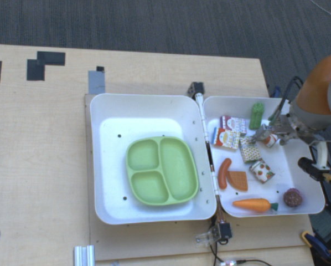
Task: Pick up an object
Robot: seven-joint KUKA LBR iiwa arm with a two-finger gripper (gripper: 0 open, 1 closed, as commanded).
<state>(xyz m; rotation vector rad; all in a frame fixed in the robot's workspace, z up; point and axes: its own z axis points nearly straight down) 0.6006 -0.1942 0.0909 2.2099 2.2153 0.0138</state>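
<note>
Gripper (263,134) low among crowded toy food in right bin (304,208); jaws' state indiscernible. Risk: neighbouring items block a clean grasp.

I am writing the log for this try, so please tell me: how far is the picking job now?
Done: the grey arm's gripper is down in the right white bin, among the small cartons near the green block. In hand: I cannot see any object between its fingers. Left: grasping and lifting; the orange toy carrot, red sausage and dark round ball lie on the bin floor.
</note>
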